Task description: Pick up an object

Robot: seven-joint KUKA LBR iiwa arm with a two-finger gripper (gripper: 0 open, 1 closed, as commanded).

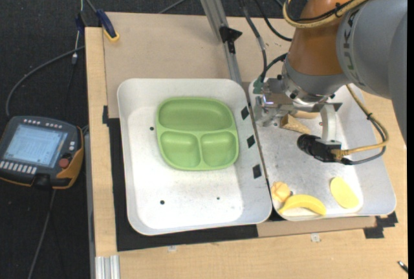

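The arm hangs low over the right bin in the approach step, its claw in a state I cannot tell, while the banana lies untouched at the near edge, so the next move calls for descending onto an object.

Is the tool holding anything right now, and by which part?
It cannot be told: the tool sits low in the right white bin, with its tips hidden under the wrist.

Two bins, one green tray, perhaps three toys.
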